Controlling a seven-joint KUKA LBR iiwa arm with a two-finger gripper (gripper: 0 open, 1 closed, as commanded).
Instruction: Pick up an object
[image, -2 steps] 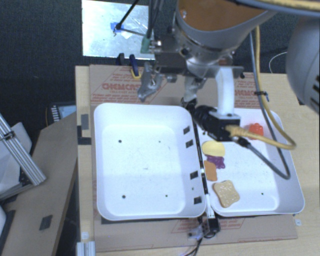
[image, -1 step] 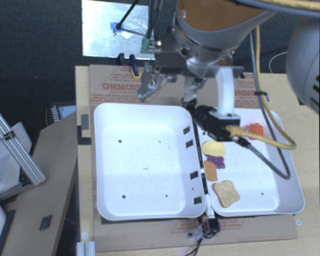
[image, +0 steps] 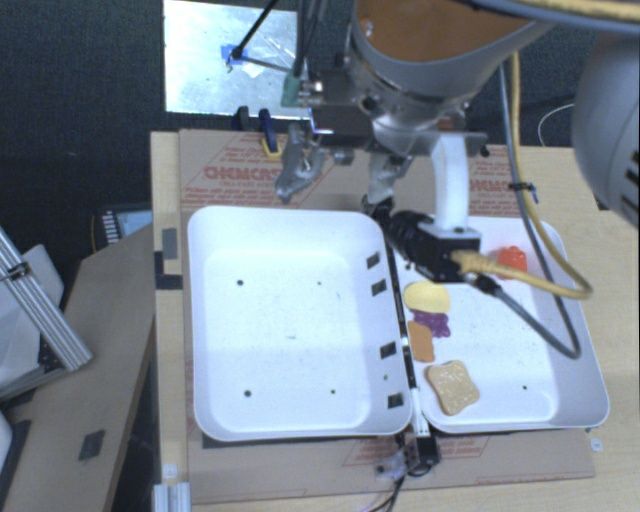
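toast slice (image: 453, 386) lies in right bin (image: 560, 400), gripper (image: 335, 180) above.

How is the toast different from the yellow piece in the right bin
The toast is tan and roughly square; the yellow piece is pale yellow and rounded. The toast lies nearer the bin's front edge; the yellow piece lies farther back, beside the purple item. Both rest flat, near the divider.

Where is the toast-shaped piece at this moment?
The toast-shaped piece lies in the right bin, near its front-left corner, just in front of the orange piece and the purple piece.
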